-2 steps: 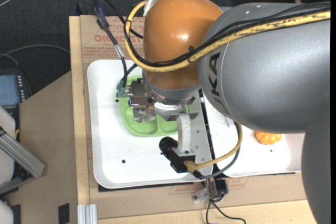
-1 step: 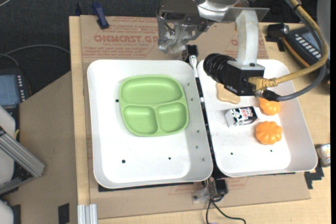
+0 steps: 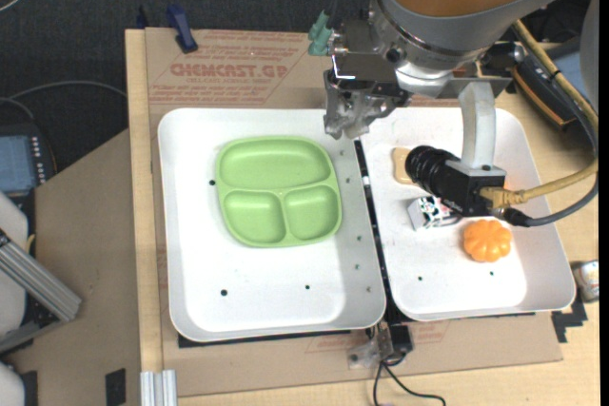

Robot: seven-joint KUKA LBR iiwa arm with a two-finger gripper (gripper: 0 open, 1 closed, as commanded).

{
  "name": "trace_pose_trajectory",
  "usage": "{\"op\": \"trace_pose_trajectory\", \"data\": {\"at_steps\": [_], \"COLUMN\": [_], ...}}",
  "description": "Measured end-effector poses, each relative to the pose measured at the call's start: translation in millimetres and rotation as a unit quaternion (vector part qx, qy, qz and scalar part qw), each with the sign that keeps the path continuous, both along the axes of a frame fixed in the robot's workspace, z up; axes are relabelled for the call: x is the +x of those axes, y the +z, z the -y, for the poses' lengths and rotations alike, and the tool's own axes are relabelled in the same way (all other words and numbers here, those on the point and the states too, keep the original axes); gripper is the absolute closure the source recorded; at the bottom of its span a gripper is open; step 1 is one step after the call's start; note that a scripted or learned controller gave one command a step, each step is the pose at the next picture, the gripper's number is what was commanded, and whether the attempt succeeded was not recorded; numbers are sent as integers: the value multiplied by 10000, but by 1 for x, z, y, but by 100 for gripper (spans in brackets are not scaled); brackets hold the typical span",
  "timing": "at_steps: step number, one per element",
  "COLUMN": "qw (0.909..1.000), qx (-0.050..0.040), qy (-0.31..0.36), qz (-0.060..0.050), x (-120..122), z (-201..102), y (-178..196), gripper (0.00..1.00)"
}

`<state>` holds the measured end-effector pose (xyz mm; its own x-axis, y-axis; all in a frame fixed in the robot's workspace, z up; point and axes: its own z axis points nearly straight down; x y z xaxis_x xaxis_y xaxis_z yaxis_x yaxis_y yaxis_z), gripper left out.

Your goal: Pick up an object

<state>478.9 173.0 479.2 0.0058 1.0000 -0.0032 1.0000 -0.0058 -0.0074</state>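
Gripper (image 3: 344,121) stands at upper centre of the frame, over the seam between the bins. Whether it is spread or closed cannot be told. The green divided plate (image 3: 279,190) lies near, lower left, long axis across the frame. The orange pumpkin (image 3: 487,241) lies farther off, lower right.

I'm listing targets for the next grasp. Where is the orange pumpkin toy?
In the camera view, the orange pumpkin toy lies in the right bin, toward its near right part, just right of a small white-and-black object.
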Motion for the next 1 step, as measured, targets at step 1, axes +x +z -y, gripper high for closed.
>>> {"op": "trace_pose_trajectory", "data": {"at_steps": [1], "qw": [10000], "qx": [18], "qy": [35], "qz": [46], "x": [1], "z": [-4], "y": [14], "gripper": [100]}}
